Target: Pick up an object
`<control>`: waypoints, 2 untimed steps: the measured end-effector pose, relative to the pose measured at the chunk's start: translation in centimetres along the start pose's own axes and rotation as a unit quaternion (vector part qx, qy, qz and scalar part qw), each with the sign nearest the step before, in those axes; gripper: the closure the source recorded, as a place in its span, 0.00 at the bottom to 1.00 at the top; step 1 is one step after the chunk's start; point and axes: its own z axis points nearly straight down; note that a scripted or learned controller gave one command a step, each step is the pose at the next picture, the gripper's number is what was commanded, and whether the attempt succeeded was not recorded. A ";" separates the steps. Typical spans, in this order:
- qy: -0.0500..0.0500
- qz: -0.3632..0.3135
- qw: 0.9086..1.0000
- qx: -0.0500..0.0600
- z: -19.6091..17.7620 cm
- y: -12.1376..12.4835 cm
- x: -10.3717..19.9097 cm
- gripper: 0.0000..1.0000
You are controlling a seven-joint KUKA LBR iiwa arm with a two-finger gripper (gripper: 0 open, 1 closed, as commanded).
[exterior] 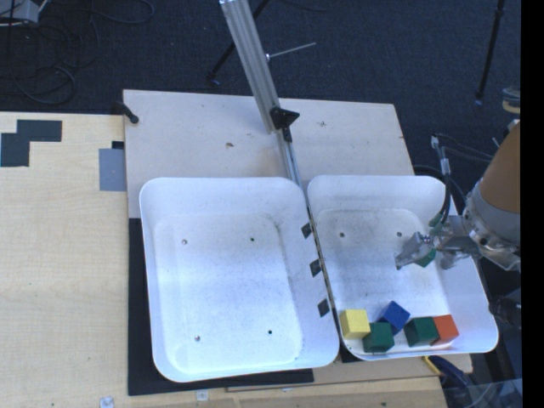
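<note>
Left bin (223, 272): white, shallow, a few small dark specks on its floor. A row of black clips (314, 266) sits along the seam where it meets the right bin (374, 206).

Right bin: five blocks cluster along its near edge. From the seam outward: a yellow block (355, 322) at the near-left corner, a dark green block (379, 337) touching it, a blue block (395, 314) just behind that, a second green block (420, 331), and an orange-red block (445, 328) toward the near-right corner.

Gripper (414, 253): above the bin's floor near the right wall, well apart from the blocks, pointing left. Nothing visible between its fingers. Whether they stand wide or narrow cannot be told. The arm (501, 195) enters over the right rim.
</note>
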 end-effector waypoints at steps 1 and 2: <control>0.001 -0.002 1.000 0.004 7.6 1.3 -3.9 0.00; -0.001 -0.005 1.000 -0.002 13.9 7.7 -6.1 0.00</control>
